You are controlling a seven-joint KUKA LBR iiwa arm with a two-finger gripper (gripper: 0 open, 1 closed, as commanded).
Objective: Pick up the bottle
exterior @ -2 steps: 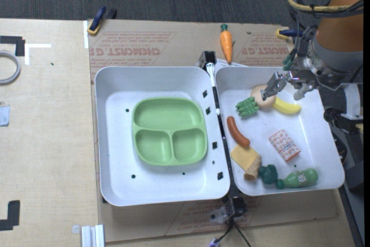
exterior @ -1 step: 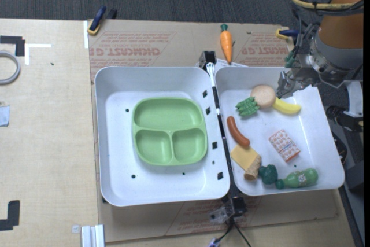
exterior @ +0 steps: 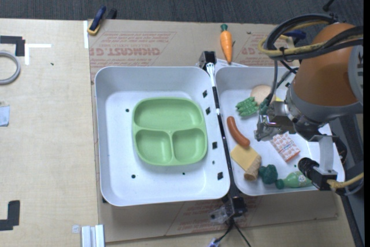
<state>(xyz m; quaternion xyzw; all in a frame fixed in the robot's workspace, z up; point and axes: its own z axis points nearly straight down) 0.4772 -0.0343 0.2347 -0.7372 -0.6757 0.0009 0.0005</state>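
We see the end effector (exterior: 267, 127) low in the right bin (exterior: 231, 79), hanging under the grey arm with its orange band. Whether it is clenched or released we cannot tell: the metal parts blur together, and nothing shows in its grip.

Just right of the end effector lies a red-and-white packet (exterior: 285, 146). To its left are a sausage (exterior: 237, 131) and, nearer the bin's upper part, a green bumpy vegetable (exterior: 247, 106) beside a pale round piece (exterior: 261, 92). Below it sits a yellow cheese wedge (exterior: 246, 159), then a dark green broccoli piece (exterior: 267, 173).

The bottle (exterior: 294, 180), as we judge it, is the green one lying on its side at the bin's near edge, just right of the broccoli and partly behind black hardware on the arm. It is apart from the end effector, with the packet between them.

Further out, the left bin (exterior: 110, 124) holds a green divided tray (exterior: 170, 131). A carrot (exterior: 225, 41) lies on the desk (exterior: 46, 142) beyond the bins.

So we reckon the pick is not yet done: the bottle rests in the bin. What is left is to get over it, close on it and lift.
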